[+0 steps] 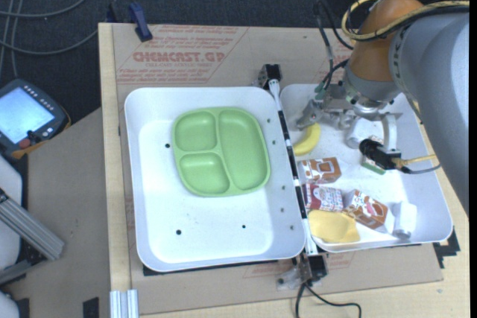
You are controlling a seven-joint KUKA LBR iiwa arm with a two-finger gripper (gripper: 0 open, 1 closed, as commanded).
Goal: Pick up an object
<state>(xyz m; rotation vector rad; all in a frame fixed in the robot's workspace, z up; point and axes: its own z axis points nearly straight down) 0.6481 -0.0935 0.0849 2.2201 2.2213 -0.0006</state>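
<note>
My gripper (350, 118) hangs low over the far end of the right bin (441, 223), under the orange band of the arm. A yellow banana (307, 139) lies just left of it and towards the front, against the bin's left wall. Nearer the front lie a brown snack packet (320, 170), a red and white packet (326, 199), another printed packet (369, 211), a yellow rounded object (332, 227) and a small white piece (405, 217). The arm's body hides the bin's far right corner.
The left bin (149, 234) holds a green divided plate (221, 151). A black clip (270, 74) sits where the bins meet at the back. Cables run from the arm across the right bin's right side. A handheld screen (26, 119) lies off the bench to the left.
</note>
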